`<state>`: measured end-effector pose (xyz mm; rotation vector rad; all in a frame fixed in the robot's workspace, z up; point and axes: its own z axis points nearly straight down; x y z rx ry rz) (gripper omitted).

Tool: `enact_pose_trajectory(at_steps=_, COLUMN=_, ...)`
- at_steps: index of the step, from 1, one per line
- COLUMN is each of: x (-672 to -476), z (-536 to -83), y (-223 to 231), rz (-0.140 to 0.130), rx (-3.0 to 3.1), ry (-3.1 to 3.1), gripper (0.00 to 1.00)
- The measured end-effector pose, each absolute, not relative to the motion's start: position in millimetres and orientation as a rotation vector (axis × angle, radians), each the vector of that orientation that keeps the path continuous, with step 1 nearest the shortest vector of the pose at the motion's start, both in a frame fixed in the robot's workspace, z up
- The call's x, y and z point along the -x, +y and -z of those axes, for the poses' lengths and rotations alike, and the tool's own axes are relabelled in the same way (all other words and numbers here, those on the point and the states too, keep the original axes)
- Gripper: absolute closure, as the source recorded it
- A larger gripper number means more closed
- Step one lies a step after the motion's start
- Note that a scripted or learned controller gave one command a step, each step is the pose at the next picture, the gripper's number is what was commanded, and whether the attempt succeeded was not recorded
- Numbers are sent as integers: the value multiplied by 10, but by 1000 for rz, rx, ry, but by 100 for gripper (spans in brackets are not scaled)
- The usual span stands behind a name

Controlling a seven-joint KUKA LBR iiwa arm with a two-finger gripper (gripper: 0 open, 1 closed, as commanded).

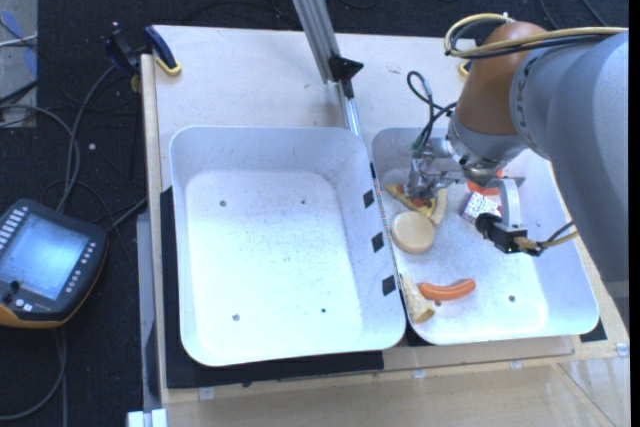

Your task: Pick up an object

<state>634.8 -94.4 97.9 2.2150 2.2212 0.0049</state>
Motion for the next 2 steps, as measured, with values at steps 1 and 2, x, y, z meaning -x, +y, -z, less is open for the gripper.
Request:
enact_pose_trajectory(at_steps=1, x=-5493, z=-1992, y=-244, rz=-7, rx=-2215, ry=2226, gripper=100)
enact_pose_trajectory(at_steps=2, x=-5115, z=-1952, y=332, rz=1, rx=-2217, ry=2228, gripper=100)
